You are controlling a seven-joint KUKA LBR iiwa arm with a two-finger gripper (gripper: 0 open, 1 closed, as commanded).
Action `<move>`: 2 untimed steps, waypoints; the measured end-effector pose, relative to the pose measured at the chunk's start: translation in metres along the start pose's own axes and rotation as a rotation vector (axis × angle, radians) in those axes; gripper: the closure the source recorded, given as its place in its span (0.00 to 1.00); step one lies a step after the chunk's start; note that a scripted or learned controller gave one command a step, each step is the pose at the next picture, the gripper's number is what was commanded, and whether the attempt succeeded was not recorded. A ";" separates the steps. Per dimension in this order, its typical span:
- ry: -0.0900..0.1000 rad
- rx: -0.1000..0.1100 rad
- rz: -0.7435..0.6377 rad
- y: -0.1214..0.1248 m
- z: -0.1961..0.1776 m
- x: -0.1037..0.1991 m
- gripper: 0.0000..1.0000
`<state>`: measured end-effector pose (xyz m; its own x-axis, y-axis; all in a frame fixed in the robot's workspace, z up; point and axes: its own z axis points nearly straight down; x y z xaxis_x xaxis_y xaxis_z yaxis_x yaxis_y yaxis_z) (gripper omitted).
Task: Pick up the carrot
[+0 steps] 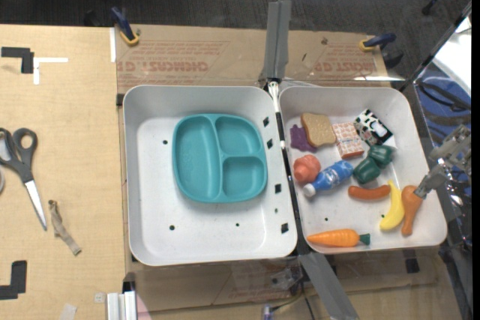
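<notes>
The carrot [335, 238], orange with a green stub at its right end, lies flat along the front wall of the right bin [352, 92]. The gripper [433, 180] hangs over this bin's right rim, up and to the right of the carrot and well apart from it. Its tip is close above a second orange, carrot-like piece [409, 210] that stands nearly upright in the view beside a yellow banana [391, 211]. Nothing shows between the fingers.
The right bin also holds a bread slice [319, 130], a cracker box [347, 139], a cow toy [371, 127], a green pepper [372, 164], a sausage [368, 192], a blue bottle [330, 179], a tomato-like ball [305, 168]. A teal divided plate [220, 159] sits in the left bin [150, 236]. Scissors [25, 165] lie far left.
</notes>
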<state>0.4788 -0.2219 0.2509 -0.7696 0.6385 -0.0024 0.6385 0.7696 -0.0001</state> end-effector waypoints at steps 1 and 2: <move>0.001 -0.001 0.130 0.035 0.159 0.023 0.00; 0.002 0.001 0.372 0.112 0.159 0.036 0.00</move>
<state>0.5230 -0.1129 0.0914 -0.4853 0.8744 -0.0002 0.8744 0.4853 -0.0005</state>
